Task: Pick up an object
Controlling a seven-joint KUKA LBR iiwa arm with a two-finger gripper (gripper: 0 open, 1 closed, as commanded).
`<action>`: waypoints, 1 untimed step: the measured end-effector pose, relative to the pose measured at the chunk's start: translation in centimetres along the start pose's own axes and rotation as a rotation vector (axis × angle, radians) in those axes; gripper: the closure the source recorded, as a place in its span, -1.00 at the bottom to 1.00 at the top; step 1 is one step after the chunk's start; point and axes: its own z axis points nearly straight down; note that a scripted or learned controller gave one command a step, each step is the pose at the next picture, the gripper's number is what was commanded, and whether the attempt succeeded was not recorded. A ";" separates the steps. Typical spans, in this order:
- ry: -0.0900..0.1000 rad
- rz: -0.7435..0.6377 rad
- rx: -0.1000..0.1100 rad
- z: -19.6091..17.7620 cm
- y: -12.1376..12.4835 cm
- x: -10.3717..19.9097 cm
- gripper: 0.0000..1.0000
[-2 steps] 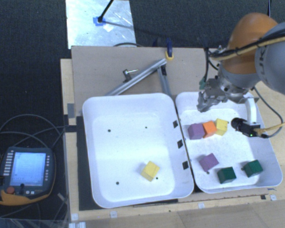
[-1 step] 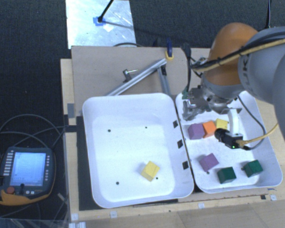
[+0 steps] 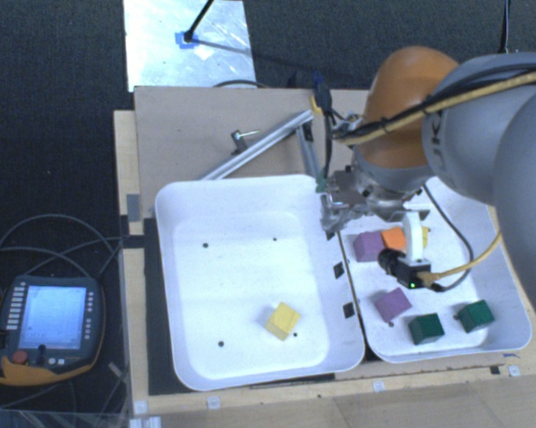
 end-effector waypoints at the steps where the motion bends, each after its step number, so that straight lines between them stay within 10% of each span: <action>1: 0.000 0.000 0.001 -0.6 -3.3 4.0 1.00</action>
